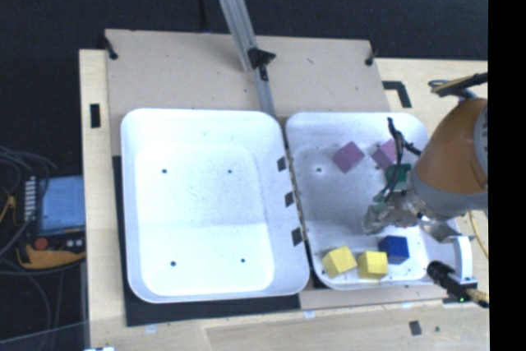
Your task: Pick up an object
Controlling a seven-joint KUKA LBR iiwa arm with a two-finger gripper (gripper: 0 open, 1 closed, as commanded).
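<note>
Blue cube just below-right of the gripper, yellow cubes beyond, purple blocks above. Nothing lifted yet; whole pick remaining. Finger spacing: cannot tell.

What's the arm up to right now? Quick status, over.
Gripper low inside right bin, nothing seen held. Blue cube just beside it; two yellow cubes near front wall, two purple blocks farther back. Nothing blocking.

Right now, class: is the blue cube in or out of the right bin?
In. The blue cube lies inside the right bin, beside two yellow cubes.
</note>
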